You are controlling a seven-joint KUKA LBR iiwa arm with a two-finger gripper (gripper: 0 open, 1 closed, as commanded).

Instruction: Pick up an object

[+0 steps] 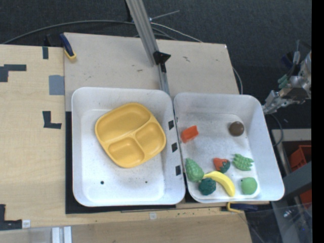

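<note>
Farthest from gripper: left bin (81, 151) w/ yellow divided plate (130, 134). Nearer, right bin (263, 135) holds all candidates: orange block (189, 133), green veg piece (194, 169), dark broccoli (207, 186), banana (223, 181), red-green item (221, 163), brown ball (236, 128), green leafy piece (242, 161), green round fruit (248, 186). Gripper (276, 101) sits just outside the bin's far-right rim, up off the contents; cannot tell its state, too small/blurred. Brown ball is nearest to it. Assessment: nothing lifted, all items resting in bin. Whole pick remains: approach, descend, grasp, lift.
</note>
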